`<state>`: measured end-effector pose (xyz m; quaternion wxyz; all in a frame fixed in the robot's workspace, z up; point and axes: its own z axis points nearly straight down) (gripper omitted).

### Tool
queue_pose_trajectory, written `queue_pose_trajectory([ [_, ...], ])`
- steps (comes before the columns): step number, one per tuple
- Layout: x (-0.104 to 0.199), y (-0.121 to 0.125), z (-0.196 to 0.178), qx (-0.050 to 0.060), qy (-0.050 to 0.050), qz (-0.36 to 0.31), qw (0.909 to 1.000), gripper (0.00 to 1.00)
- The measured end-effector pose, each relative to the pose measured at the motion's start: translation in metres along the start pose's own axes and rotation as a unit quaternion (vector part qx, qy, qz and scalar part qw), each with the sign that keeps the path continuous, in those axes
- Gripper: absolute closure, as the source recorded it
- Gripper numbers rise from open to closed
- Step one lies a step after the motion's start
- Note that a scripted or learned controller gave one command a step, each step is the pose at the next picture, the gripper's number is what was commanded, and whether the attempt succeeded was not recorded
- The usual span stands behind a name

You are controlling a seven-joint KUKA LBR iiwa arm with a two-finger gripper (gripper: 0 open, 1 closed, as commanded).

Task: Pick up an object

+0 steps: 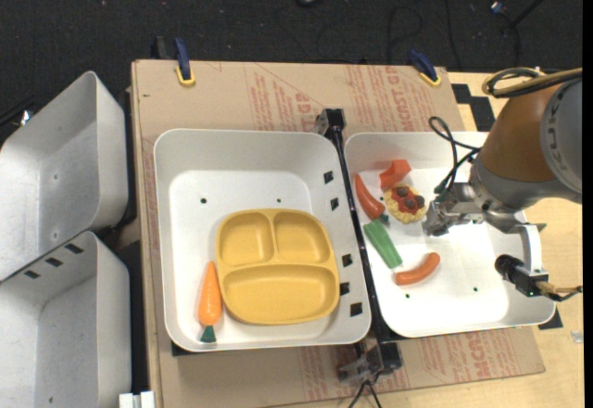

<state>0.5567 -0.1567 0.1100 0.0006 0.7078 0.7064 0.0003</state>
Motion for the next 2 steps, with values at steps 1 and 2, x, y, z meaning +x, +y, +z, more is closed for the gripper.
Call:
queue_pose_trajectory([
  [1, -0.004, 0.0, -0.063, -0.002, -0.001, -0.002, 1.0, 1.0],
  [2, -0.004, 0.001, -0.098, -0.002, -0.001, -0.002, 1.0, 1.0],
])
